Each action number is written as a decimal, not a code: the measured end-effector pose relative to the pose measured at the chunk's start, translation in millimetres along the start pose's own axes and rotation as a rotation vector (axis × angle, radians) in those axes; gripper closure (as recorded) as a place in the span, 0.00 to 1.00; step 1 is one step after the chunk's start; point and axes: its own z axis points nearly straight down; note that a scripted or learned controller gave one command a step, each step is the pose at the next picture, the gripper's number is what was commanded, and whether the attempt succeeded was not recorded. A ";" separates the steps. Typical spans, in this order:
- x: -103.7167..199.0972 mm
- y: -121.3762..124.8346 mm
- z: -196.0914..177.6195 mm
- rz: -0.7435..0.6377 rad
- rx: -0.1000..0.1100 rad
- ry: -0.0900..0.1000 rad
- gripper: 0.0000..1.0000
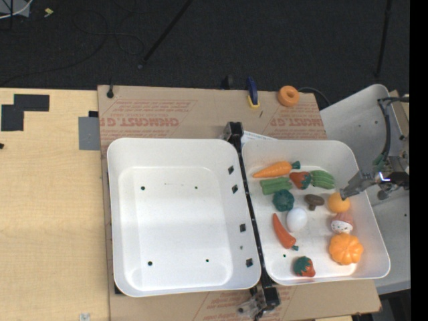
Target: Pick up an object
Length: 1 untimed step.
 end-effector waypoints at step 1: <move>52.6 40.3 176.2 -0.003 -0.001 0.000 0.00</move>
